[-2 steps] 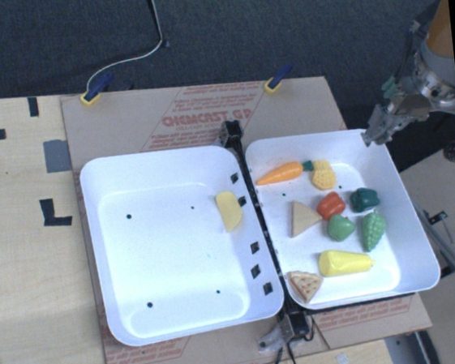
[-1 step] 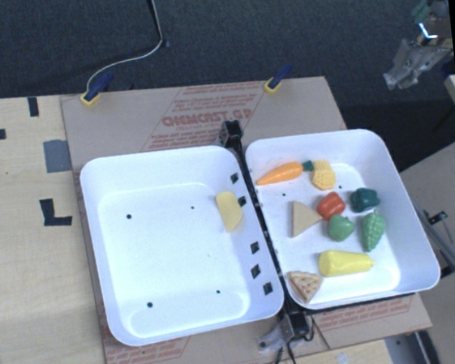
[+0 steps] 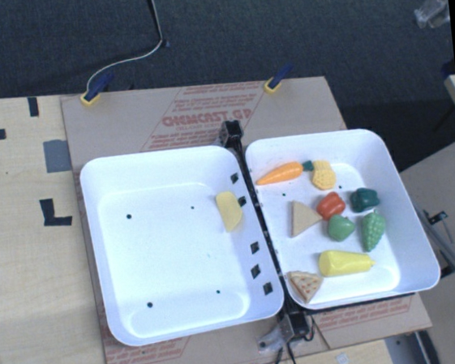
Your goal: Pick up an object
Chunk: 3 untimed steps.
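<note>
Seen from above: lone yellow piece in the left bin, hard by the divide, long axis running top to bottom. Well down and left of a pale blur at the upper right, likely the gripper. Too smeared and cut off to tell whether released or clenched.

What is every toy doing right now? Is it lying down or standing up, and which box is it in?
yellow piece: lying flat, alone in left bin, near divider
carrot: lying on its side, right bin
yellow pepper: lying on its side, right bin
tan wedge: lying flat, right bin
pizza slice: lying flat, right bin's near corner
</note>
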{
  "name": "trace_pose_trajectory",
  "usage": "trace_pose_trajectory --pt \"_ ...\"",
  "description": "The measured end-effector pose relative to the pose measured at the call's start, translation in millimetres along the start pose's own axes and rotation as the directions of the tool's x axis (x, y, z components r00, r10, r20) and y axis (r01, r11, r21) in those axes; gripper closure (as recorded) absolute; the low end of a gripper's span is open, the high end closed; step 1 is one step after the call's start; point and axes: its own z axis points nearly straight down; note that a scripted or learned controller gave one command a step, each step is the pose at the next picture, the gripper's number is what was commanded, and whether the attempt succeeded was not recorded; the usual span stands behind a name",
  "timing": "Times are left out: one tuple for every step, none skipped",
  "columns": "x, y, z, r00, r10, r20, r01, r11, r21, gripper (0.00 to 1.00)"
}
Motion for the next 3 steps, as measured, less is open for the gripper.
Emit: trace_pose_trajectory --pt "81 -66 151 1.000 -0.002 -0.011 0.002 0.999 0.033 1.00" --pt "164 -15 227 1.000 -0.005 -0.007 0.005 1.000 0.021 1.00" --pt "172 -76 242 1.000 0.003 -0.005 -0.003 1.000 0.021 1.00"
